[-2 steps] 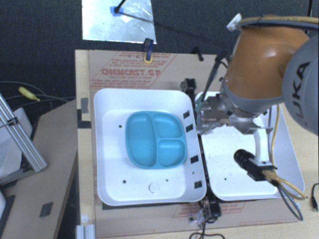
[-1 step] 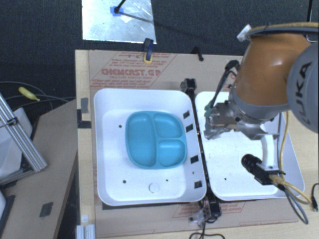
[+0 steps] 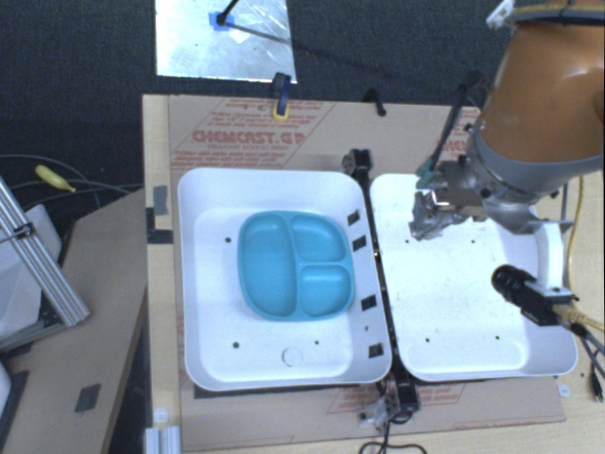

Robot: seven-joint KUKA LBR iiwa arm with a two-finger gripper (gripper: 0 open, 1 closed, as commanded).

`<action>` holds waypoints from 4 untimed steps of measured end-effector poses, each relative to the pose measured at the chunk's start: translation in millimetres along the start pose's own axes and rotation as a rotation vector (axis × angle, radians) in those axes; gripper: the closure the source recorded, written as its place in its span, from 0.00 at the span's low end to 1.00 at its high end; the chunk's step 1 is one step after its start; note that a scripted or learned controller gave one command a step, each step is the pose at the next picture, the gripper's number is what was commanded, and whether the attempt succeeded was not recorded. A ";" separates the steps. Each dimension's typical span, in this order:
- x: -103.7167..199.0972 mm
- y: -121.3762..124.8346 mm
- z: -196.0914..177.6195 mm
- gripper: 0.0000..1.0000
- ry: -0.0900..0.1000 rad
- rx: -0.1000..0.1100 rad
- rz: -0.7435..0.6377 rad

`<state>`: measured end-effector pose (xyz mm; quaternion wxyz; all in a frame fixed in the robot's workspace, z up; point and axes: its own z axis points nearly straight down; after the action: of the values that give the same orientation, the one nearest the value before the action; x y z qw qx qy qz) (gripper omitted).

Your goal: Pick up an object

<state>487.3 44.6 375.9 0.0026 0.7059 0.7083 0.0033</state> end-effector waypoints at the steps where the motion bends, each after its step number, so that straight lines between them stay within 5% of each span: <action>1: 63.2 -0.8 8.8 1.00 0.002 0.006 -0.006; 2: 106.6 0.2 -39.3 1.00 0.003 0.002 -0.005; 4: 112.8 1.0 -75.6 1.00 0.002 0.003 -0.008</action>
<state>487.3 157.3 451.7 0.0011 0.7030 0.7111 0.0029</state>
